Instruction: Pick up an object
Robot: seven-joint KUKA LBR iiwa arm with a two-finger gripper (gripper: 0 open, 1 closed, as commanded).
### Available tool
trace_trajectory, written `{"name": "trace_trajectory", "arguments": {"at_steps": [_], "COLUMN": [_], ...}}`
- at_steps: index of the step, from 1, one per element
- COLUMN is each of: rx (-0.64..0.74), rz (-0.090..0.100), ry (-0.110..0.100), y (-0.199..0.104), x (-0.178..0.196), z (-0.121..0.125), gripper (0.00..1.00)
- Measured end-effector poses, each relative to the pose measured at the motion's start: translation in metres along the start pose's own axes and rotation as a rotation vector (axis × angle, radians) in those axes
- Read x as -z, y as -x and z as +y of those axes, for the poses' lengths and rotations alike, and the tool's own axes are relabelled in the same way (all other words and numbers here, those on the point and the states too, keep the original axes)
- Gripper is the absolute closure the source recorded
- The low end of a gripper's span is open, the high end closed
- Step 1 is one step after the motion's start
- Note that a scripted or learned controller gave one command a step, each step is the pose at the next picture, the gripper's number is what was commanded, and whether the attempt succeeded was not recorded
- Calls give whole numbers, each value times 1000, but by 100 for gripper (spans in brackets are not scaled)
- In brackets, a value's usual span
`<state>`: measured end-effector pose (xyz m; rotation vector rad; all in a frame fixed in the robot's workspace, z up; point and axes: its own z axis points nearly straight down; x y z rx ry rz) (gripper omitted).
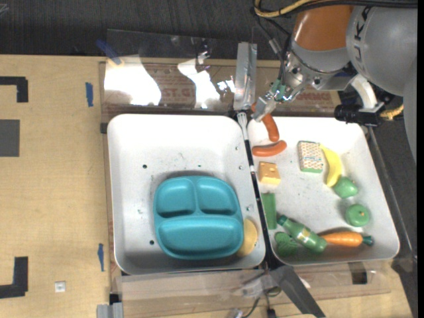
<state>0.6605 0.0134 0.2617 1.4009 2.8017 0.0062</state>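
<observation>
My gripper [267, 109] hangs over the back left corner of the right bin [381, 177], below the orange wrist band. Its tip meets the top end of a red-orange sausage [271, 128] that stands tilted just under it; I cannot make out whether the sausage is gripped. A second sausage [268, 149] lies flat right below the first. Other toy foods lie in the same bin: a tan bread cube [269, 172], a checked cracker [309, 156], a banana [332, 166], a carrot [341, 239] and a green bottle [303, 234].
The left bin [132, 151] holds a teal divided plate [197, 217] with a yellowish disc [250, 237] at its right side. Two green fruits [345, 189] [358, 214] sit at the right bin's right side. A clear upright panel [244, 78] stands behind the bins' divider.
</observation>
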Motion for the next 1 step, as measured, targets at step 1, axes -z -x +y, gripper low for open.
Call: {"name": "trace_trajectory", "arguments": {"at_steps": [1], "rx": [134], "rz": [3], "ry": [-5], "y": [-10], "x": [1], "z": [16], "gripper": [100]}}
